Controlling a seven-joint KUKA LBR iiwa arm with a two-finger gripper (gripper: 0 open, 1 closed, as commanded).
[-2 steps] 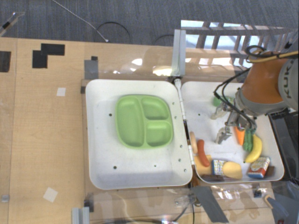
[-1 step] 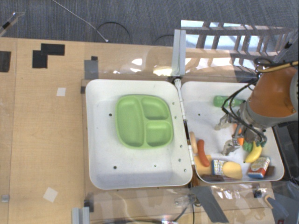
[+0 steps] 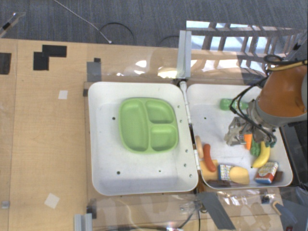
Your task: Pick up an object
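Low over right bin (image 3: 211, 93), hand (image 3: 239, 134) beside carrot (image 3: 248, 141); finger spread unclear, can't tell.

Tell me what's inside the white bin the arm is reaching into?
The right bin holds toy food: a green piece, a carrot, a banana, a hot dog, a lemon and small boxes. The arm covers whatever lies beneath it.

A grey robot arm (image 3: 284, 97) with a broad orange band, black cables looped alongside, and a metallic gripper (image 3: 237, 133).
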